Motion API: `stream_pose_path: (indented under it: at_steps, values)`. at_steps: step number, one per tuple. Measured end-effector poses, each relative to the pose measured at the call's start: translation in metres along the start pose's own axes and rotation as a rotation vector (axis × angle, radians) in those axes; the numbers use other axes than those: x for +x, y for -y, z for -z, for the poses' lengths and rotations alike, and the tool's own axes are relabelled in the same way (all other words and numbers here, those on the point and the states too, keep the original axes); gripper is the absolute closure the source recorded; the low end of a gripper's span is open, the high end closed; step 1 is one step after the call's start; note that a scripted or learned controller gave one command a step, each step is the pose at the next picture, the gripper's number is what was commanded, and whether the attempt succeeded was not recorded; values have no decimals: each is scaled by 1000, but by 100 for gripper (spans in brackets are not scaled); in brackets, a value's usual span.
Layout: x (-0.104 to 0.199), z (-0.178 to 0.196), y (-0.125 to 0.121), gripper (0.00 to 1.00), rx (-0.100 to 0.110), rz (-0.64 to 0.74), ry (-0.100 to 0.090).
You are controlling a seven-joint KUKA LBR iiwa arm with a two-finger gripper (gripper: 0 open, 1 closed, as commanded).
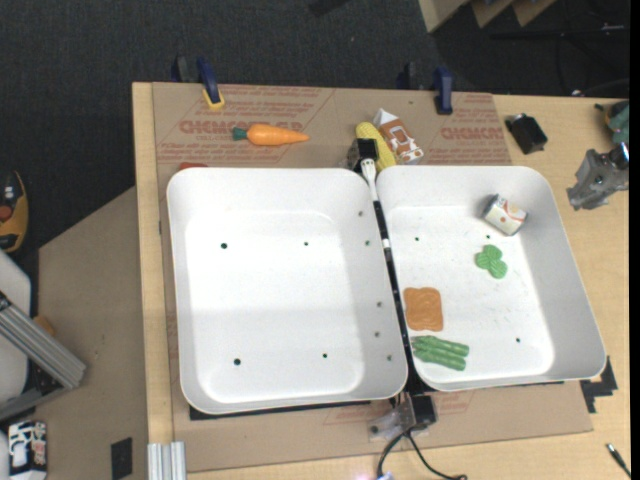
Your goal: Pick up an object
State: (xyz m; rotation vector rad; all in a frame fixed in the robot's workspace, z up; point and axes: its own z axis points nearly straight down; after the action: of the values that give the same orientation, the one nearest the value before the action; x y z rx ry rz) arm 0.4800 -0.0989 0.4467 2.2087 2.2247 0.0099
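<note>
The right bin [560,298] holds several small items. A white carton-like piece [505,214] lies near its far right corner, and a green leafy piece [490,261] sits just below it. An orange-brown slab [424,308] rests by the bin's left wall, with a green pod [440,352] close to the front rim. My gripper [598,180] is a grey metal shape at the view's right edge, outside the bin's far right corner, high and apart from every item.
The left bin [200,268] stands beside the right one. Behind the bins on the board lie a toy carrot [272,136], a yellow banana-like toy [370,140] and a brown-and-white packet [400,142]. Blue clamps [210,84] [442,90] grip the far edge; a black block [525,133] sits at the back right.
</note>
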Motion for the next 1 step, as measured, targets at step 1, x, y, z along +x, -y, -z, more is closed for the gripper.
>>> stream_pose_path:
  at_steps: [1]
  values:
    - [50,95,-1,100,-5,0,0]
